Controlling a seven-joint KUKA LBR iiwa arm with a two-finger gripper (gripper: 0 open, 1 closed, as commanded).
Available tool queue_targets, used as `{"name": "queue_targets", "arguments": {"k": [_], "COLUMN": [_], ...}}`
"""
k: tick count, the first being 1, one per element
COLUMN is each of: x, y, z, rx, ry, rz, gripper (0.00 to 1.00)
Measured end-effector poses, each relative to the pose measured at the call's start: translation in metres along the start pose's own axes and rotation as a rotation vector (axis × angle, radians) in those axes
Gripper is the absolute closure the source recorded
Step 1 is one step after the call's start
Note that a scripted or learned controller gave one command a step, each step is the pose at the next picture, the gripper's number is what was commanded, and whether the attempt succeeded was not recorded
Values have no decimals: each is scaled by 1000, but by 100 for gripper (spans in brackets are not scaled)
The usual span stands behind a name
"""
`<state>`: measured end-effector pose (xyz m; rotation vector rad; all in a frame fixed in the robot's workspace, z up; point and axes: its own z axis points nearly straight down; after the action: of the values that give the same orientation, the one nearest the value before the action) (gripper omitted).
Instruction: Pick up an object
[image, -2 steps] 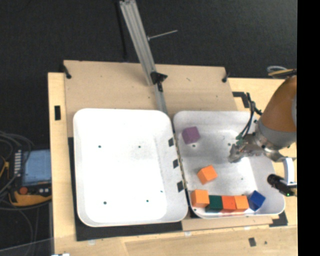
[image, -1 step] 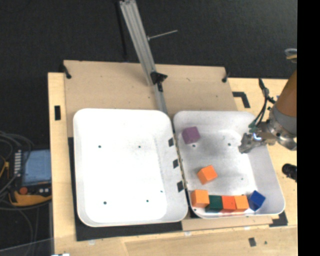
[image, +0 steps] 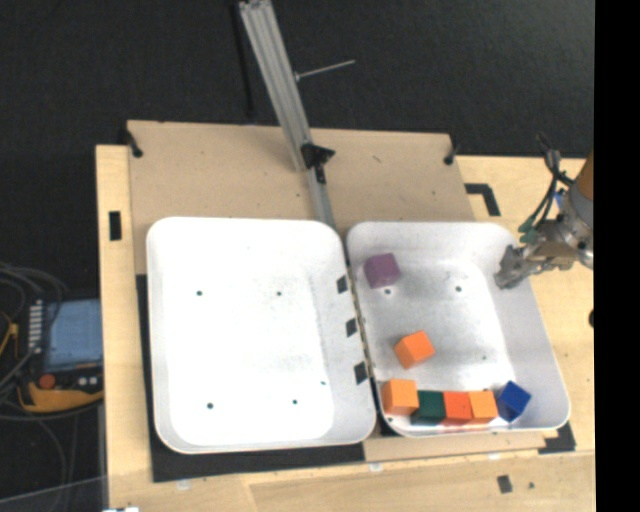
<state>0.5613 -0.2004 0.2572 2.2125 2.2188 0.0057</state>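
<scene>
The gripper (image: 512, 268) hangs over the right bin's (image: 455, 250) far right rim, grasping nothing; whether its fingers are apart I cannot tell. Inside lie a purple cube (image: 381, 269), an orange cube (image: 414, 348) and a near row of blocks (image: 455, 404).

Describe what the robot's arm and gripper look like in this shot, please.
At the view's right edge, a small grey metal gripper hangs from a grey wrist, with an orange band above it. Thin dark cables loop alongside the wrist.
</scene>
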Motion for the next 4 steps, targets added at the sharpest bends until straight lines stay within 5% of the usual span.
{"name": "queue_targets", "arguments": {"k": [4], "x": [212], "y": [-37], "z": [4], "rx": [9], "ry": [5], "rz": [-3], "gripper": [100]}}
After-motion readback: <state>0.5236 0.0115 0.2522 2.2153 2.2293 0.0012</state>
